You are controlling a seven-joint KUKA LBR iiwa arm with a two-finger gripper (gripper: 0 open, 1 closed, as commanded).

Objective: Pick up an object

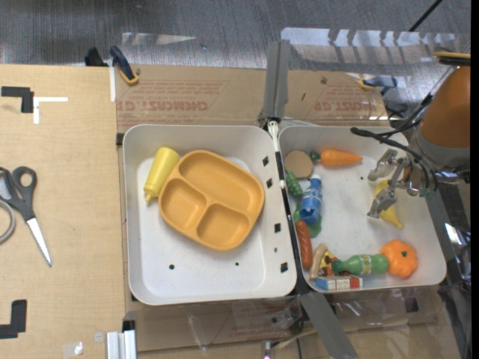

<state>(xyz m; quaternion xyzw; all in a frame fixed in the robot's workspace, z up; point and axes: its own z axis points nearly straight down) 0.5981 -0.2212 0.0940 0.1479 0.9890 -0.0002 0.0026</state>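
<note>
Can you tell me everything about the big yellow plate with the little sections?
The yellow-orange tray looks like smooth plastic, with rounded corners and a raised rim. It has three compartments: one large along its upper side and two smaller below. It lies flat, right way up, turned at a slant, in the left bin. A yellow bottle lies against its upper left edge. I see nothing in its compartments. The gripper is over the right bin, far from it.

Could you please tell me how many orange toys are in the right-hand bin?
2: a carrot near the bin's far edge, and a small pumpkin in the near right corner beside a green bottle. Others may hide under the toys along the left wall.
</note>
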